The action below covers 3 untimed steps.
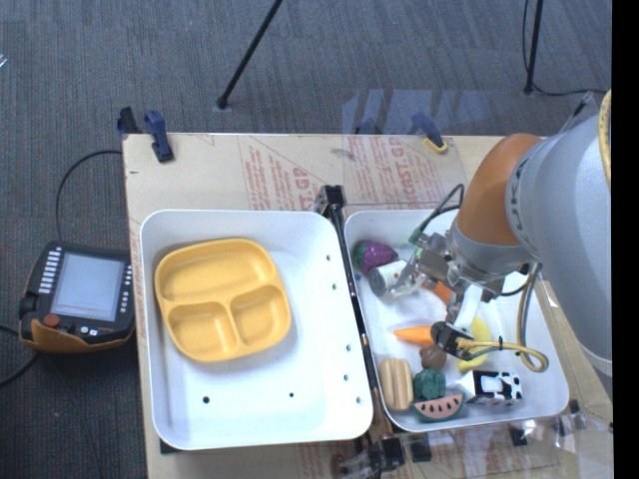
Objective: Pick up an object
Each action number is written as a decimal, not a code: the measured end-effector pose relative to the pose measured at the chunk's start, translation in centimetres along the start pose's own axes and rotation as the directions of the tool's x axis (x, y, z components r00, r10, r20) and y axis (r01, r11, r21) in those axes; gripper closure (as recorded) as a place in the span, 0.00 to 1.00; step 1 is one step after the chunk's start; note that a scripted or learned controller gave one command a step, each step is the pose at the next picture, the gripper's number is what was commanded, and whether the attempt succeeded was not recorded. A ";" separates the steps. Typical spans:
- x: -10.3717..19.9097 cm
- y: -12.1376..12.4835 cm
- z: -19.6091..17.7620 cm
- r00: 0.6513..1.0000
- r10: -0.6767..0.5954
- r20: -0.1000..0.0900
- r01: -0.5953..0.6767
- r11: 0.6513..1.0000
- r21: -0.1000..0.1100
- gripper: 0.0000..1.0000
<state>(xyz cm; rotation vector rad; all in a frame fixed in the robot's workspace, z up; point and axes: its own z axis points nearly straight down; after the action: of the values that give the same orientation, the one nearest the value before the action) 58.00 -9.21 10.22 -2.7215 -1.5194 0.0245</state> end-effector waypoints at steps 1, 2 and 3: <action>-0.1 -0.1 -0.8 1.000 0.001 -0.002 -0.001 1.000 0.007 1.00; -0.1 -0.1 -0.8 1.000 0.000 -0.001 0.000 1.000 0.008 0.00; -0.4 -2.9 1.8 0.916 0.400 -0.007 -0.400 0.916 -0.017 0.00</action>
<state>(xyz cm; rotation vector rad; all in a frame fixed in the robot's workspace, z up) 55.32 -8.01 8.53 -2.9919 -0.9362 0.0132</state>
